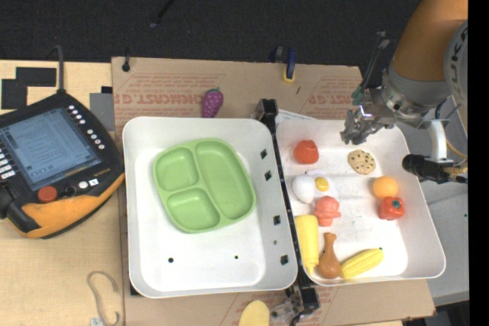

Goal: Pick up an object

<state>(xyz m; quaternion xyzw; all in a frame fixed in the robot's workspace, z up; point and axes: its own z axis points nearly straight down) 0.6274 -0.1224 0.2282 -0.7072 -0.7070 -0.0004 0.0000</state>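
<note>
Green tray [203, 185] fills left bin [145, 240]; toy foods, seemingly, right bin [428, 256].

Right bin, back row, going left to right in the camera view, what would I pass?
Red toy → gripper hovering at the bin's back edge → cookie → orange → red tomato-like toy, just nearer than the orange.

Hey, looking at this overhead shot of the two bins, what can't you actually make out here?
- Claw: small and dark in the camera view, over the right white bin's far edge; open or shut cannot be told.
- Yellow rounded object: cut off by the bottom edge.
- Purple grape-like toy: lower part hidden behind the left white bin's far wall.
- Handheld control pendant's screen: text too small to read.
</note>
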